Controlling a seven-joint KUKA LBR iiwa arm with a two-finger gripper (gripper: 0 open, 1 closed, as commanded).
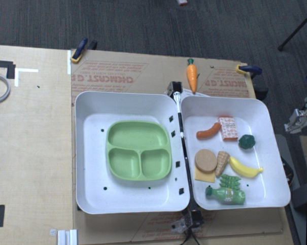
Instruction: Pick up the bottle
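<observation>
The green bottle [225, 195] is lying on its side in the right bin [274, 150], just below the banana [245, 168]. The gripper [298, 120] is sitting outside that bin; I cannot tell how its fingers are set.

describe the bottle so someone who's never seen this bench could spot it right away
Look in the right-hand white bin, down at its near edge. The bottle lies on its side there, just below a bunch of green beans and a yellow banana. It is the green one with a label, the item lying closest to the bin's front rim.
</observation>
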